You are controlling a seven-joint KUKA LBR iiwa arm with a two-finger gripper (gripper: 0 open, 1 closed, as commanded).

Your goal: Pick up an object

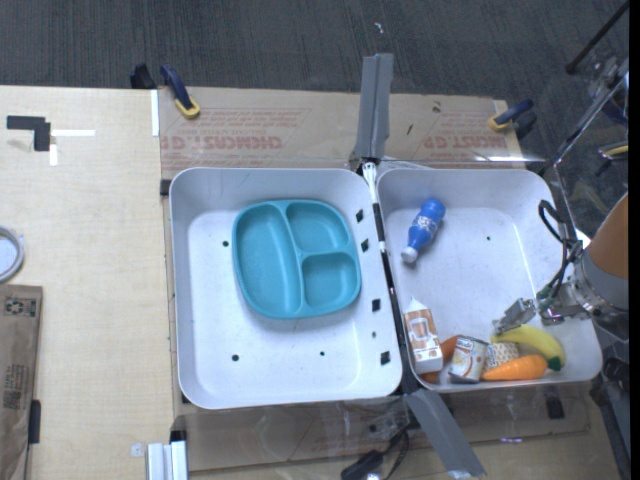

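A pale wooden bench [80, 228] carries a sheet of brown cardboard [300, 133] held down by blue-and-yellow clamps [180, 93], and beyond its far edge lies dark grey carpet [300, 18]. On the cardboard sit two shallow white bins side by side. The left white bin [200, 358] holds a teal plastic divided plate [297, 258] with three compartments, lying flat near the bin's middle. A roll of clear tape [8, 255] rests at the bench's left edge.

The right white bin [470, 193] holds a small blue plastic bottle with a white cap [423, 228], lying on its side near the far left corner, well apart from the rest. Along the near wall cluster a small orange-and-white carton [422, 336] standing against the left wall, a smaller printed box [468, 360] beside it, an orange toy carrot [515, 369] and a yellow toy banana [535, 342] (the banana lies just behind the carrot, touching it).

The grey arm enters from the right with cables trailing, its wrist low over the bin's right side. The metal two-finger gripper [517, 315] points left, its fingers narrowly parted with nothing between them, the tips just beside the banana's left end.
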